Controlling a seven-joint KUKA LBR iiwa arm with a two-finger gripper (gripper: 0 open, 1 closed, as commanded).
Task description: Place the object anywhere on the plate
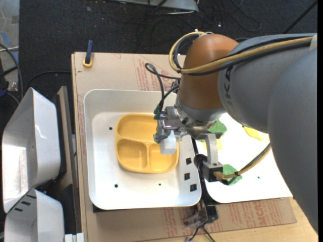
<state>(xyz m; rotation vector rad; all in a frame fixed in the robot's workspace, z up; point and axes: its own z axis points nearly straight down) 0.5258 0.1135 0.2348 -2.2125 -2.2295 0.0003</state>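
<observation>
Plate [135, 150] lies in left bin [101, 185], toward its right side. Gripper [167, 139] sits over plate's right edge. Right bin [262, 185] adjoins, under the arm [262, 79].

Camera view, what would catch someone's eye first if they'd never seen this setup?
The big grey arm with its orange band sweeps in from the right, over the bins. Next comes the yellow divided plate in the left white bin, with the claw hanging over the plate's right edge. Green objects lie in the right bin.
</observation>
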